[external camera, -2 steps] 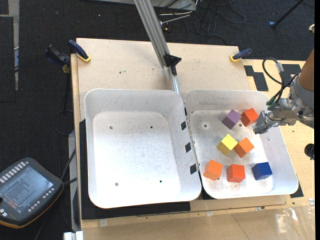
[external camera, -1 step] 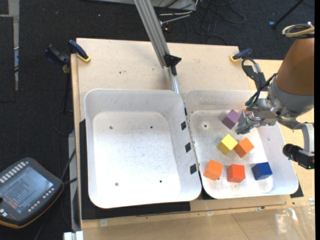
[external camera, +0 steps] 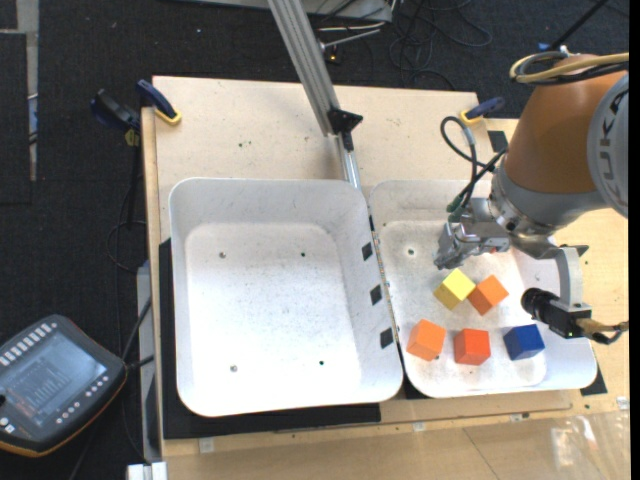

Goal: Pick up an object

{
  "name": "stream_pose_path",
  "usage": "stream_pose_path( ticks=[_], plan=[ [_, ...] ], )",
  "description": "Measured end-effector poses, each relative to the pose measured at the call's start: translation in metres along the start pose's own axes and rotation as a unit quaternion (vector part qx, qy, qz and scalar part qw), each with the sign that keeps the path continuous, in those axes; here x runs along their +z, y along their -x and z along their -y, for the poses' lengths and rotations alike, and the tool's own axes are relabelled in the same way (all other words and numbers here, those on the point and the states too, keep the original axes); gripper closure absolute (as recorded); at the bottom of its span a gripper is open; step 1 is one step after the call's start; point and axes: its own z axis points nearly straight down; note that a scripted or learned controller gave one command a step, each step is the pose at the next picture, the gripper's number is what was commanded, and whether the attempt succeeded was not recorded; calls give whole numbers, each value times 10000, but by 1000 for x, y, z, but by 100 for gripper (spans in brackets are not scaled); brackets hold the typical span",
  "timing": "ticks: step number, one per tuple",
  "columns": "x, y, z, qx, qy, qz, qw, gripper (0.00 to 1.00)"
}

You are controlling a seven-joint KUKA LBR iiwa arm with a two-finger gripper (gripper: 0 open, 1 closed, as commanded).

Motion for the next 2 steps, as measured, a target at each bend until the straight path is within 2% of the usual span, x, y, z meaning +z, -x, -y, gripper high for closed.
stream_pose_path(
  ticks=[1,2],
  plan=[
    [-6,-53,-9,-9,18,0,10000,100],
    [9,-112,-15,-8,0,-1,10000,100]
  ],
)
